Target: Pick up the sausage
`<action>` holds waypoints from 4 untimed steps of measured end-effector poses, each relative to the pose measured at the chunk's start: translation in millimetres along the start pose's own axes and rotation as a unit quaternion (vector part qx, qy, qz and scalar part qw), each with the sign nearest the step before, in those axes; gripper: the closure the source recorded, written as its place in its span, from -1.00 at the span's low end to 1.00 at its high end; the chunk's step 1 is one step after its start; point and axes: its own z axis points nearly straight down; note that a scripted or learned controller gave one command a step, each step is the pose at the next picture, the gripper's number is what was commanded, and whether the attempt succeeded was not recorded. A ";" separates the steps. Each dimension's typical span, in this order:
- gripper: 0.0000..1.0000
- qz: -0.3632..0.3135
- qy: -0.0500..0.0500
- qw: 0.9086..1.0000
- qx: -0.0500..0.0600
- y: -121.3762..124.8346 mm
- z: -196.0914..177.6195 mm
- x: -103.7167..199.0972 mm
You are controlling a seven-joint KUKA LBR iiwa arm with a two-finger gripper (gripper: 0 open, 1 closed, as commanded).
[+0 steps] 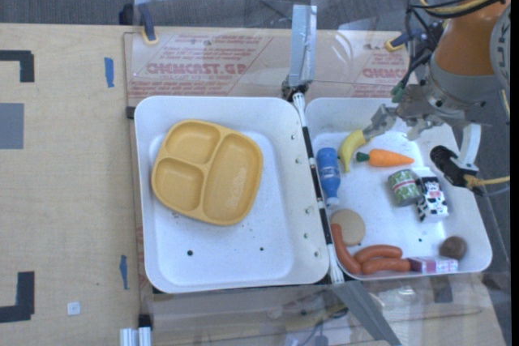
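The sausage (371, 258) is a string of red-orange links lying along the front edge of the right bin (478, 227). My gripper (402, 124) hangs over the back of that bin, above the carrot (390, 159) and next to the banana (351, 147). Its two grey fingers (379, 121) stand spread apart with nothing between them. The sausage lies well in front of the gripper, toward the camera.
The right bin also holds a blue bottle (328, 174), a green can (403, 187), a cow toy (432, 200), a tan round disc (349, 225), a brown ball (453, 246) and a pink packet (434, 264). A yellow divided plate (208, 171) sits in the left bin (235, 263).
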 end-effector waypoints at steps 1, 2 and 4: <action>-1.00 0.073 0.000 0.997 -0.001 -47.8 93.1 -30.9; -1.00 -0.002 -0.002 1.000 -0.006 -20.6 98.2 10.5; -1.00 0.000 -0.004 1.000 -0.008 -19.5 86.5 7.5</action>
